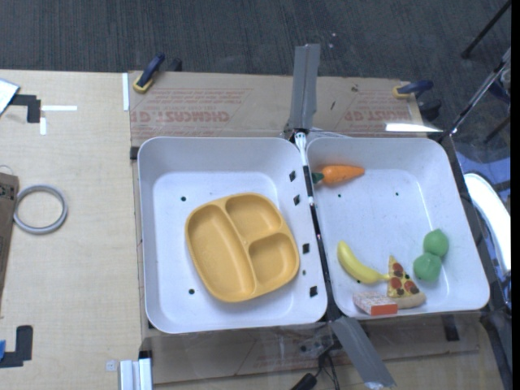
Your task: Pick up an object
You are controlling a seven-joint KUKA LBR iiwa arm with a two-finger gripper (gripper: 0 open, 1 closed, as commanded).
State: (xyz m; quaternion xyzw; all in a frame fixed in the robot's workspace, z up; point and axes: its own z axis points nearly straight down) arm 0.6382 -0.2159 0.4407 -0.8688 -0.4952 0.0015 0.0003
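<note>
Bench (65, 299) of pale wood is carrying two shallow white bins side by side, their inner walls touching at the middle. Sitting in the left bin (162, 169) is a yellow divided plate (242, 246) with three compartments, lying flat near the bin's centre and turned at a slight angle. Lying in the right bin (455, 185) are the small toy foods. An orange carrot (339, 174) is resting near the bin's far left corner, its green end pointing toward the dividing wall. A yellow banana (360, 264) is lying toward the near side, its tip touching a pizza slice (400, 283). Just beside these, against the near wall, a small orange-and-white block (374, 304) is lying flat. Two green round pieces (431, 256) are sitting close together near the right wall. Out on the bench, well left of the bins, a grey tape ring (37, 209) is lying flat. Whether the jaws are released or clenched cannot be told.
</note>
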